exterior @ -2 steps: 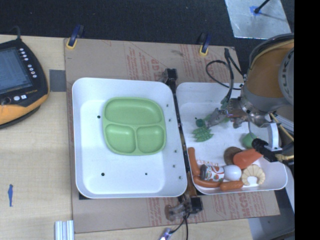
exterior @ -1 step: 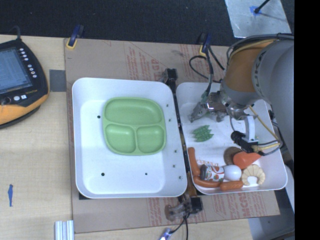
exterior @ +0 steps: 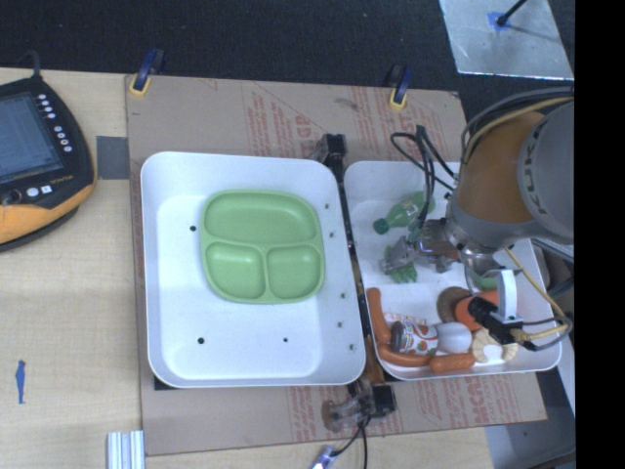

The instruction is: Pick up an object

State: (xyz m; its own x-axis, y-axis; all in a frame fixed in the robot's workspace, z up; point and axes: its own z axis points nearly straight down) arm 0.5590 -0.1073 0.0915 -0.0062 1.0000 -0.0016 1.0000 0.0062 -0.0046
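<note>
My gripper [exterior: 402,256] hangs low in the right bin [exterior: 363,179], near its left-middle part, on the grey arm with its orange band [exterior: 498,169]. A small green piece [exterior: 404,274] lies right under the gripper tip, partly covered by it. Whether the two touch is not clear. A green toy bottle [exterior: 398,215] lies just behind the gripper. Toward the bin's front sit a brown disc [exterior: 450,304], a white ball [exterior: 454,337], a small dark can [exterior: 401,336], a long orange curved piece [exterior: 375,322] and an orange sausage shape [exterior: 451,363].
The left bin [exterior: 166,291] holds a green divided plate [exterior: 263,245]. Black cables [exterior: 418,149] loop over the right bin's back edge. An orange-edged control pendant [exterior: 34,164] rests on the bench at far left. Two clamps [exterior: 145,69] pin the cardboard at the back.
</note>
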